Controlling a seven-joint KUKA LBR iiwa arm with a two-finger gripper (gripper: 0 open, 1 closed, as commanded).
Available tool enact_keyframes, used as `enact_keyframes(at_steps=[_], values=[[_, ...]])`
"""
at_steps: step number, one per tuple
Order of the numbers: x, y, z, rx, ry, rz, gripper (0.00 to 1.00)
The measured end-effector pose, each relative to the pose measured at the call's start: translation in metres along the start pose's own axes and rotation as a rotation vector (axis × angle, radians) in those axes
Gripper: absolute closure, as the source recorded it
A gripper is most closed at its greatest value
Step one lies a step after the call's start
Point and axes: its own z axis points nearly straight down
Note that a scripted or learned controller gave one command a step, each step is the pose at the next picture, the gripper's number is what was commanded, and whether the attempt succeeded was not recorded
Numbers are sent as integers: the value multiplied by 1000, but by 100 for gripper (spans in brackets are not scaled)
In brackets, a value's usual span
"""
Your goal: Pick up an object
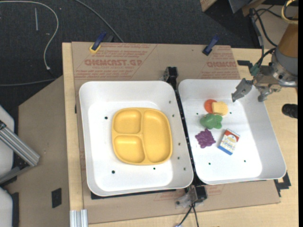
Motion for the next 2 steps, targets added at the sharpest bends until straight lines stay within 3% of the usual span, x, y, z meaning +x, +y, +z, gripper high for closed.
enact_keyframes(at_steps=[1,2], values=[[1,2,-9,-14,-3,-4,0],[-4,-1,52,-10,-2,-3,0]])
